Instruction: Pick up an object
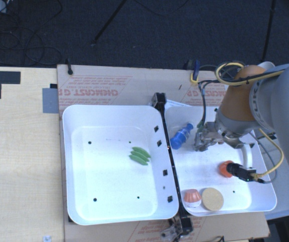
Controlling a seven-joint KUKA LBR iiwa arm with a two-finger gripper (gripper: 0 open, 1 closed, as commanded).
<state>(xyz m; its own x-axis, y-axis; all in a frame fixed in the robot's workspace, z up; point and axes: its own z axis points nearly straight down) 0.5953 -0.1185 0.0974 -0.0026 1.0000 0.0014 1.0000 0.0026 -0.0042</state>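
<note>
- Bins, two of them, shallow and white, sat side by side on a sheet of printed cardboard [109, 87] laid over the pale wooden table [18, 160]. I watched them from the one overhead camera.
- The left bin [109, 190] carried a small green pod-shaped piece [140, 156]. It lay a little right of the bin's middle, towards the wall shared with its neighbour.
- The arm [270, 100] came in from the right of the view, with its orange band [237, 102] above the wrist, and reached over the right bin [210, 158].
- The hand [202, 141] hung low over the upper half of the right bin. From this angle I could not tell whether it stood wide or narrow.
- A blue bottle-shaped thing [181, 135] lay tilted just beside the hand, on its left in the view, close to the wall between the bins. I could not make out whether the two touched.
- An orange-red thing [226, 169] lay lower in the view than the hand, towards the right side of that bin.
- Along the bottom edge of the right bin sat a pink-and-white round piece [192, 197] and a tan disc [212, 199], right next to each other and well apart from the hand.
</note>
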